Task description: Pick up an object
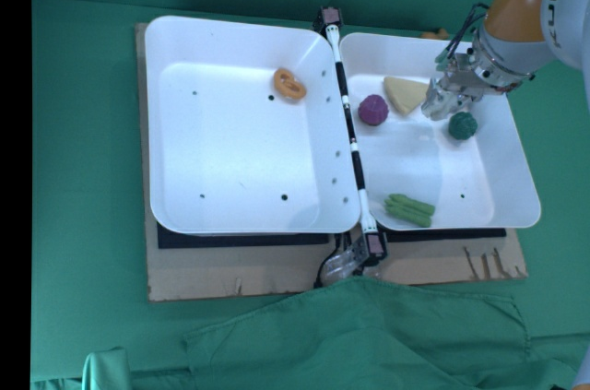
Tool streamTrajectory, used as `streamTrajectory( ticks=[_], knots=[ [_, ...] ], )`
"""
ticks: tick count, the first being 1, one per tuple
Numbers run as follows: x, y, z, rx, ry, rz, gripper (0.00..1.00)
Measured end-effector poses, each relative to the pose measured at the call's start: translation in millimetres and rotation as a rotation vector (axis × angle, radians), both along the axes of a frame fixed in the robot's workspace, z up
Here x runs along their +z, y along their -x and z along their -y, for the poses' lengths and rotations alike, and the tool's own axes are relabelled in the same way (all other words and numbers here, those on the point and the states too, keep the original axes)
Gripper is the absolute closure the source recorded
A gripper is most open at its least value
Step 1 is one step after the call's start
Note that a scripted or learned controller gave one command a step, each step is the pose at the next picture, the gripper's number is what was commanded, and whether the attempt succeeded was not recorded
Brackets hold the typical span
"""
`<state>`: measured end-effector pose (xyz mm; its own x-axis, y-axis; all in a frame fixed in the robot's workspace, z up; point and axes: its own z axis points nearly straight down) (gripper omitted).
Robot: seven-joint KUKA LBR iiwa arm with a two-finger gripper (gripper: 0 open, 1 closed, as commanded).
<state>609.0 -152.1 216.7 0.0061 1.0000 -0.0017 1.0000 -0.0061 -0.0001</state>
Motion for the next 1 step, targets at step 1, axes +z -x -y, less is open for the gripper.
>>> streamTrajectory(
  ticks=[1],
  knots=[
    [64.0, 83.6, -6.4, 0.000, -0.001, 0.004, 1.00]
  ],
)
